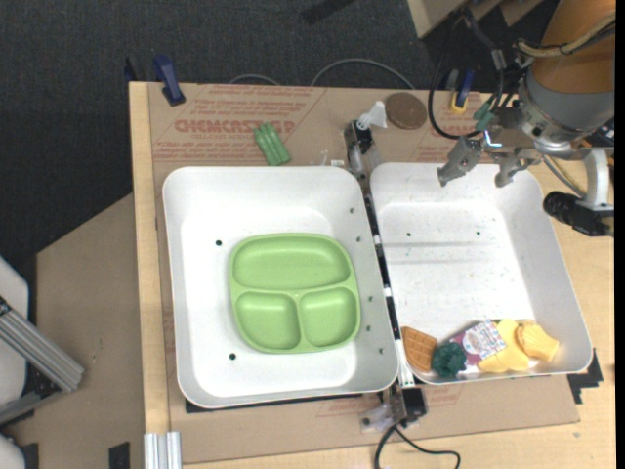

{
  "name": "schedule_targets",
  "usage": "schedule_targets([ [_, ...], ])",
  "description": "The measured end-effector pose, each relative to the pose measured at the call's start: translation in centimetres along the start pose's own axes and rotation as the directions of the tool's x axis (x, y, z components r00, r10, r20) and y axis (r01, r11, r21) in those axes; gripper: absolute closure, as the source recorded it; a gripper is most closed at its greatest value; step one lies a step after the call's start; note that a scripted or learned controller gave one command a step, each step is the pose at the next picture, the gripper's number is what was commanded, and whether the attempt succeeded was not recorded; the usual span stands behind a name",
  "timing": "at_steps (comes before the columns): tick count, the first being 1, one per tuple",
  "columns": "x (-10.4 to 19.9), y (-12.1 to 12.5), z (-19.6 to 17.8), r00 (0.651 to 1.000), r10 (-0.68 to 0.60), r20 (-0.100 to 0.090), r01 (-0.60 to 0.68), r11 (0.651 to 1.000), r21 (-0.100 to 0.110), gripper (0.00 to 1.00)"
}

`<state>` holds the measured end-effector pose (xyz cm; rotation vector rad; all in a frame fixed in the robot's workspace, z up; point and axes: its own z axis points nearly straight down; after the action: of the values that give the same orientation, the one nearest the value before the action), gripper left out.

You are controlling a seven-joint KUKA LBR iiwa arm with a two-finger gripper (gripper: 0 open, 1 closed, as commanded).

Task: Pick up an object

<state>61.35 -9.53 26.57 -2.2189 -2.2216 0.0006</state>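
Note:
My gripper (481, 165) hangs over the far edge of the right bin (469, 252), fingers spread apart with nothing between them. At the near edge of that bin lies a cluster of small objects: a tan waffle-like piece (419, 346), a dark green broccoli-like piece (448, 360), a pink and white wrapped item (482, 338), a yellow piece (502, 361) and an orange-tan piece (536, 340). The cluster sits far below the gripper in the view. In the left bin (195, 262) rests a green divided plate (294, 292).
A green clip (272, 146) and a blue clip (169, 79) lie on the cardboard behind the left bin. A brown disc (405, 111) and cables sit behind the right bin. A black clamp (360, 149) stands between the bins at the back.

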Motion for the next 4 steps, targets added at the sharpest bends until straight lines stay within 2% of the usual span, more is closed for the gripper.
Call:
schedule_targets([
  [1,-4.4,-1.5,7.7,1.000,0.004,0.000,-0.004,1.000,0.006,0.00],
  [2,-10.4,5.5,14.6,1.000,0.002,0.005,-0.002,1.000,-0.006,0.00],
  [3,-11.4,5.3,18.2,1.000,0.002,-0.002,-0.002,1.000,0.003,0.00],
  [4,-12.0,5.4,18.1,1.000,-0.002,-0.015,0.002,1.000,0.006,0.00],
])
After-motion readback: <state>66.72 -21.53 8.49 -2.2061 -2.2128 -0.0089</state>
